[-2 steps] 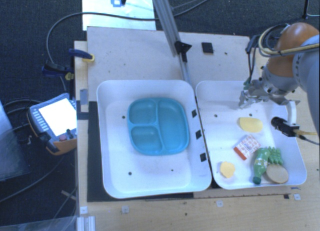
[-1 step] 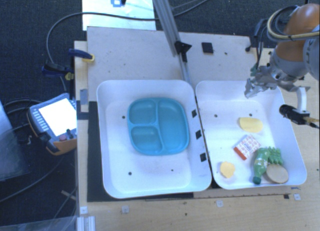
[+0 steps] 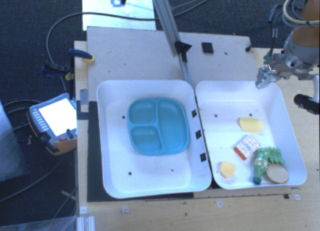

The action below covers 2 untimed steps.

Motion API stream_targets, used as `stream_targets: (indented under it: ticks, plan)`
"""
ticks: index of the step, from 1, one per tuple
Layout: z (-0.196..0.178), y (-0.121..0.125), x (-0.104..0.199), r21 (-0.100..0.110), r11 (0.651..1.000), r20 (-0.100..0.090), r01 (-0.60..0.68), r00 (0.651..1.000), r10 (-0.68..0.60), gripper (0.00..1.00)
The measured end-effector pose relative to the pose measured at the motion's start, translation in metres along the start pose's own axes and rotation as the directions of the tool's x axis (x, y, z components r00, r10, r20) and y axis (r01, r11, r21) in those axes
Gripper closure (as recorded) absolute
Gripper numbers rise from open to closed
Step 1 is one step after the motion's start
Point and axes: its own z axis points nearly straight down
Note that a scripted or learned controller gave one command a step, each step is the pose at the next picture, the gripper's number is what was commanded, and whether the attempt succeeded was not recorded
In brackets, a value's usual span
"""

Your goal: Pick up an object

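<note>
Pincer (image 3: pixel 264 77) is parked over the right bin (image 3: pixel 287 120) far rim, jaw state cannot be told, nothing seen held, so the pickables are left unobstructed, clustered toward the worktop's near-right corner: green bottle (image 3: pixel 259 165), red-white box (image 3: pixel 246 147), yellow pieces (image 3: pixel 250 124).

Arm (image 3: pixel 302 50): grey metal wrist housing, orange band above it. Pale ringed collar at top. Dark cables loop alongside. Gripper (image 3: pixel 263 77) small, silvery grey, with a blocky body.
</note>
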Motion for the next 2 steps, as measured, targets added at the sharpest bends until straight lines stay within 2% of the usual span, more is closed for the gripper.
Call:
stream_targets:
  ticks: [1,2]
  plan:
    - [-0.004,0.001,0.000,0.004,1.000,-0.001,0.003,1.000,-0.003,1.00]
    - [0.003,-0.014,0.059,0.008,1.000,-0.003,0.006,1.000,-0.006,1.00]
